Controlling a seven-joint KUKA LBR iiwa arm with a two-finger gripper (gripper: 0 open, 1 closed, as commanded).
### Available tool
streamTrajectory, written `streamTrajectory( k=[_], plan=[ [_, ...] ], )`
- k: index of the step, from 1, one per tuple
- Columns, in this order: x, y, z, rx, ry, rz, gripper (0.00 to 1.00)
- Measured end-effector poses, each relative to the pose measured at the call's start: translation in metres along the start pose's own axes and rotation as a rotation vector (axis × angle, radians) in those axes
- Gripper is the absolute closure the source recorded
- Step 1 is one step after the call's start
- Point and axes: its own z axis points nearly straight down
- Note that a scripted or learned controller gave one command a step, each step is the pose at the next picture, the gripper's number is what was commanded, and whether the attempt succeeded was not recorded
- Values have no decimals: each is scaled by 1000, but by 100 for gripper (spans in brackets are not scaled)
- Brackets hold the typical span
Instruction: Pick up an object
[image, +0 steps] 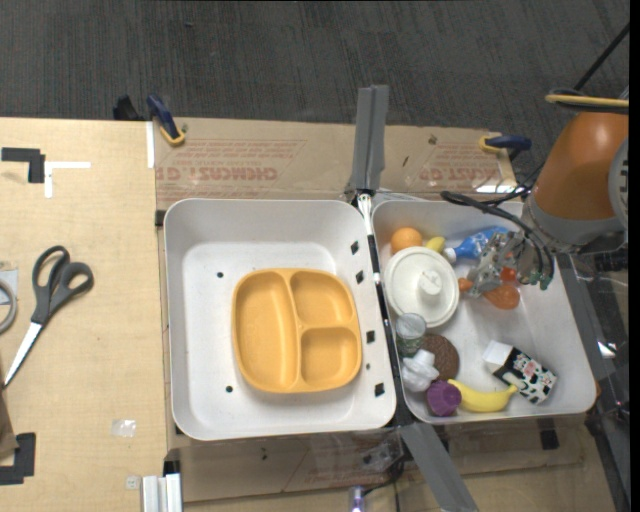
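The step in hand is the approach. The gripper (503, 268) is down inside the right bin (572, 330), near its far right corner, low over the things there. I cannot tell from this slanted view whether it is open or closed, because the metal parts and cables blur together, and I see nothing clearly held in it.

The closest candidate is a small orange-red object (505, 296), which lies just beside the gripper, on the side toward the near edge of the bin. It may touch the tip, but I cannot say for sure. A blue bottle (474, 245) lies just beside the gripper too, toward the middle wall between the bins. Further along the far edge are an orange ball (405, 239) and a white round lid (423, 285). The banana (485, 397) and the black and white box (527, 376) lie well apart from the gripper, at the near edge of the bin.

In my judgement the pick is not yet done. The next move calls for centring over the orange-red object, closing on it, and lifting straight up. The risk is that the blue bottle is so close that it gets pushed, or gets caught instead.
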Motion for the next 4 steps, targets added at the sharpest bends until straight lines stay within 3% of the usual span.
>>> streamTrajectory(
  k=[1, 2, 3, 4],
  plan=[
    [0, 0, 0, 0, 0, 0, 0],
    [6, 44, 11, 1, 5, 66, 0],
    [-30, -17, -18, 2, 13, 287, 0],
    [-2, 44, 14, 9, 20, 337, 0]
  ],
)
